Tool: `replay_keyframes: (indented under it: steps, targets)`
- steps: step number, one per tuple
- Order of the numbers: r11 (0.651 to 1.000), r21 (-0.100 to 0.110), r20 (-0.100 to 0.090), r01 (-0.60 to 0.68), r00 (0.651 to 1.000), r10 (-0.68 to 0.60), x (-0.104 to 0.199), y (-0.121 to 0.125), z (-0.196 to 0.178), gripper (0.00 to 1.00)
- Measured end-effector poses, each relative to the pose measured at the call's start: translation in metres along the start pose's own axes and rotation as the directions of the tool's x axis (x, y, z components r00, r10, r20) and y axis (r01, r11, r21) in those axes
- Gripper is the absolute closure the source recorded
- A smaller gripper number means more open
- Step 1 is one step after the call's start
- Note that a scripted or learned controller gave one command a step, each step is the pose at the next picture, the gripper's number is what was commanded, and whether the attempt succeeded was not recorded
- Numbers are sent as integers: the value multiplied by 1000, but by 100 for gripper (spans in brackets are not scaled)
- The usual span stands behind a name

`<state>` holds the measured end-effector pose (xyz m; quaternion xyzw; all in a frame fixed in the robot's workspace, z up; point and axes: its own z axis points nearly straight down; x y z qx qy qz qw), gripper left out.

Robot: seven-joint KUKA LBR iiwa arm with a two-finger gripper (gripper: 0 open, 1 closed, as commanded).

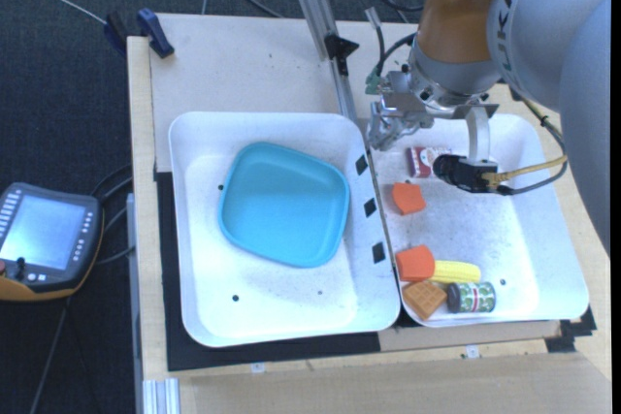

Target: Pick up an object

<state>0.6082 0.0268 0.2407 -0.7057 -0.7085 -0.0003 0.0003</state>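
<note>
Near edge of the table [146,208]: two white bins side by side. Right bin [543,238], near left corner: a cluster of four things close together. A tan waffle [424,299] lies nearest the rim, a small dark can [473,297] on its side just right of it, a yellow corn cob [455,271] lying above the can, and an orange block [415,262] beside the cob's left end, above the waffle. Block and cob look to be touching; waffle and can are just beside each other.

Farther in, same bin: a second orange block [408,199] sits alone near the bin's left wall, apart from the cluster.

Beyond that, toward the far left corner of the right bin: a small red-and-white packet [420,161], partly under the arm's hardware. A black part with a yellow cable hangs just right of it.

Left bin [194,305]: a blue square plate [284,203] lies flat in the middle, tilted a little off the bin's lines. Black tabs mark the wall shared by the two bins.

Tool [386,129] hangs over the far left corner of the right bin, close to the shared wall, below the orange band. Its fingers are lost in metal clutter; cannot tell whether they are apart or together. Nothing seen between them.

Far edge of the table: a grey pole rises at a slant, and a blue clamp [155,31] sits at the far left corner.

Off the table, left, on the floor: a pendant [44,238] with a lit screen.
</note>
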Motion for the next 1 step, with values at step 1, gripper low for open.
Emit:
replay_keyframes:
  steps: [1]
  targets:
    - [1000, 1, 0, 0, 1000, 0, 53, 12, 12, 100]
